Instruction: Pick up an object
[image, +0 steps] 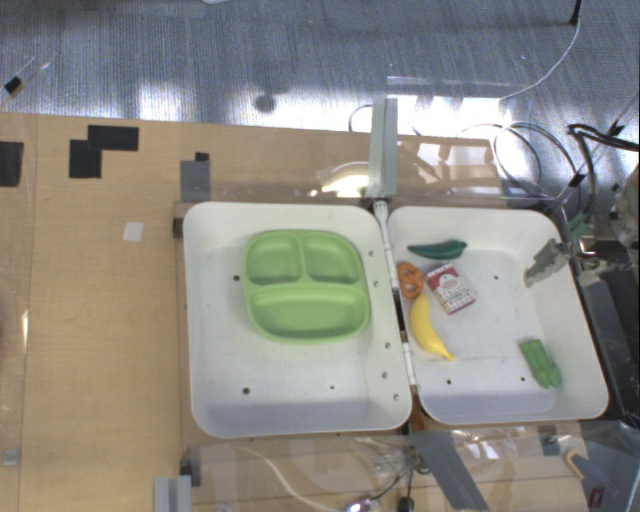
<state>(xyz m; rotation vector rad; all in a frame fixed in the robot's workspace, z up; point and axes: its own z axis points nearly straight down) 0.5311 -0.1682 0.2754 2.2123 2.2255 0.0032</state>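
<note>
Nearest to you, the green block is lying in the lower right corner of the right bin, well apart from everything else. You're looking at four more things clustered at that bin's left side: a yellow banana lying along the divider wall, a small red and white box just beside its upper end, an orange item sitting against the wall left of the box, and a dark green pepper lying above the box, near the top edge.

You're seeing the gripper hanging over the bin's upper right edge, well apart from all of the objects. It's carrying nothing that you can see. Whether it's open or closed, you cannot tell; it's too small and blurred at that edge.

The left bin is holding a green divided plate, sitting flat near its middle with three compartments facing up. Both bins are sitting side by side, touching along the middle, on a wooden bench. White cables are looping behind the right bin.
</note>
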